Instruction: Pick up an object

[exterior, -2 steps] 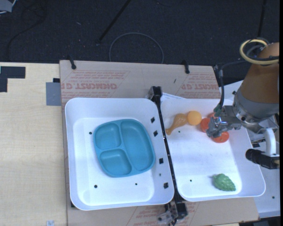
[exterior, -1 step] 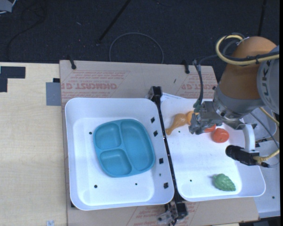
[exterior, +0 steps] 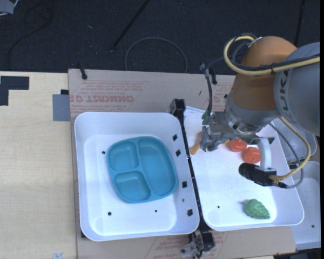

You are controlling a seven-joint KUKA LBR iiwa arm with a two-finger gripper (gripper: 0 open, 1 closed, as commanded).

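Right of centre, the gripper hangs low over the right bin; its jaws' state cannot be told. Beside it lie an orange piece, two red items and, lower right, a green item. A blue tray fills the left bin.

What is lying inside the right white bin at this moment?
Inside the right bin lie a green object near the front, two orange-red pieces and a small orange piece beside the gripper. The arm covers whatever lies under it.
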